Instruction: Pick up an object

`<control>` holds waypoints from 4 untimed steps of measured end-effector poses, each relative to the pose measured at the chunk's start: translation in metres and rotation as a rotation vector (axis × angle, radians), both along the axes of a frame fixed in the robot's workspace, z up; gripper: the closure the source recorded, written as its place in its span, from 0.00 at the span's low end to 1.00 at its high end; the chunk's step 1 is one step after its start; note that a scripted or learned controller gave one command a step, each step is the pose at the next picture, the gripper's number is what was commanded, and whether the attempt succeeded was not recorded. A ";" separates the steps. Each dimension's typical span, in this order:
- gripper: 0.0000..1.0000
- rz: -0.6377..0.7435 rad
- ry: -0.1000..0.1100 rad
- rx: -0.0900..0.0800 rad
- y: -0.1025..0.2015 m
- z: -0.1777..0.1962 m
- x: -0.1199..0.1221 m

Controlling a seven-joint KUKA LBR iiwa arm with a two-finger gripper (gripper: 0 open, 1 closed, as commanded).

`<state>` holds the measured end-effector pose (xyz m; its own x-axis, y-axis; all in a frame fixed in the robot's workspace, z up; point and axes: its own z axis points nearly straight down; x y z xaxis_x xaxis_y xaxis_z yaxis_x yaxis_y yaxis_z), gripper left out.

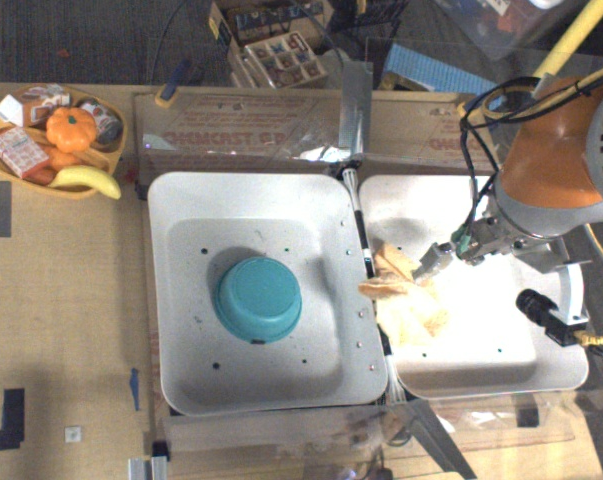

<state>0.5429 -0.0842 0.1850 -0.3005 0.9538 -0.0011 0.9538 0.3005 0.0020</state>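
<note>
End effector (431, 263) position: low over the right bin (541, 368), near that bin's left wall, at the end of my grey arm with its orange band (551, 163). Whether my end effector was apart or together, I could not tell; glare on the bin floor washed out the tip. I saw nothing clamped in it.

Just left of the tip lay the tan object (389, 273), a pale brown, flattish, layered item resting against the left wall of the right bin. A second pale, crumbly-looking patch (421, 318) lay on the floor just below it, blurred by the glare. I could not identify either item.

Handling estimate: I judged the tan object light, thin and probably soft or brittle, so a hard squeeze could crush or split it. Its low profile left little to grip from the sides. I judged the best hold to be across its narrow width at mid-length, clear of the wall.

Further out, the left bin (181, 218) held a teal bowl (259, 298), upside down, near its centre. On the worktop (61, 288) at far left stood a dish of toy food (56, 148).
</note>
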 end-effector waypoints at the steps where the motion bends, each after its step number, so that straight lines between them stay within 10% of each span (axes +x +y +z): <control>1: 0.00 -0.017 -0.012 0.000 -0.015 -0.094 0.002; 2: 1.00 -0.021 -0.016 0.002 -0.016 -0.083 0.003; 3: 0.00 -0.021 -0.015 0.001 -0.016 -0.083 0.003; 4: 1.00 -0.024 -0.019 0.000 -0.018 -0.073 0.003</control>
